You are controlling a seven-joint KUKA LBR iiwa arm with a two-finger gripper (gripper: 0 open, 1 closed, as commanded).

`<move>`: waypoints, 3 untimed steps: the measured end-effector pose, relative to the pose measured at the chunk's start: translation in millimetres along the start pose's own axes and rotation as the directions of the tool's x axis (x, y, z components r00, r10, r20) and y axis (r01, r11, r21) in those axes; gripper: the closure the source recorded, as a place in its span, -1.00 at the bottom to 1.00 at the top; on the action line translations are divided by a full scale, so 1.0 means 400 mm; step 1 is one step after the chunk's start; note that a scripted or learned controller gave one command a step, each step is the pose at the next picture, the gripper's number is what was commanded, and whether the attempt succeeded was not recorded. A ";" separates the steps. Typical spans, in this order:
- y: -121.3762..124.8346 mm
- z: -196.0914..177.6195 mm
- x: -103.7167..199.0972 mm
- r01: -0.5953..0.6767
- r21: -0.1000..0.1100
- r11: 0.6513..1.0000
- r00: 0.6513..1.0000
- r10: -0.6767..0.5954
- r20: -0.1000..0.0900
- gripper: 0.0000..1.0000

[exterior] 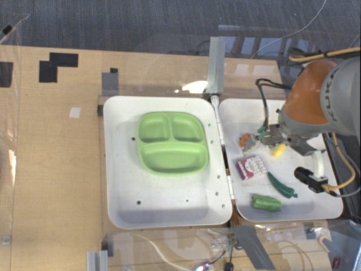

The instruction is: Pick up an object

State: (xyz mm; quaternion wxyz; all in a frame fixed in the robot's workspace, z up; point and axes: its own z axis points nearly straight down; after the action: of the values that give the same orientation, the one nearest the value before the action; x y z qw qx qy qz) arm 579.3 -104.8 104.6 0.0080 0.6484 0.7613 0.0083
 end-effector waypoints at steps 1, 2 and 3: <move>0.224 0.043 -0.021 0.216 0.023 0.976 0.976 -0.216 -0.006 -1.00; 0.077 0.035 -0.021 0.224 0.010 0.975 0.975 -0.224 -0.001 -1.00; 0.085 0.003 -0.019 0.225 0.002 0.974 0.974 -0.225 0.002 1.00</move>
State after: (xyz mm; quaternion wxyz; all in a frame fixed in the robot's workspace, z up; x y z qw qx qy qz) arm 614.2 -106.7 104.0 0.0090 0.5581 0.8297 0.0061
